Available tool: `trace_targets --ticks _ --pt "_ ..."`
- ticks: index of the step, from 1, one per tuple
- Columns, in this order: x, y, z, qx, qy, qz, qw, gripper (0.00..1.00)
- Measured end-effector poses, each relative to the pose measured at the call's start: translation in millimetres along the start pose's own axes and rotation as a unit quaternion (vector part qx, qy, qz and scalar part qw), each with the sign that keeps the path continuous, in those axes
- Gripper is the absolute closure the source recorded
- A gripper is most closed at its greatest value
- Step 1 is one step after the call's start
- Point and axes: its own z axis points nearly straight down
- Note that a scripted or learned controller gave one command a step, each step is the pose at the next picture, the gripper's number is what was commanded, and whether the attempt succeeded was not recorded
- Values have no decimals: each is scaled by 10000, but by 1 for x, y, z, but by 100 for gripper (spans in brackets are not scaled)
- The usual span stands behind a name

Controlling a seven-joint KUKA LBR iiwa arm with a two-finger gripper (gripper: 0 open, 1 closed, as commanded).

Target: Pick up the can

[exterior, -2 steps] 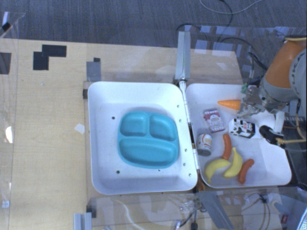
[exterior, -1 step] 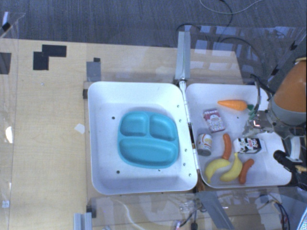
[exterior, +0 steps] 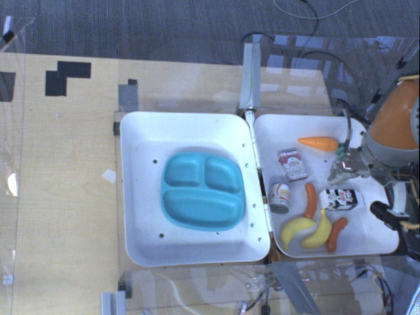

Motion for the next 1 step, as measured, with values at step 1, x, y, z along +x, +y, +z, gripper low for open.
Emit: trace_targets --ticks 1 --pt "-8 75 -39 -14 -9 -48 10000 100"
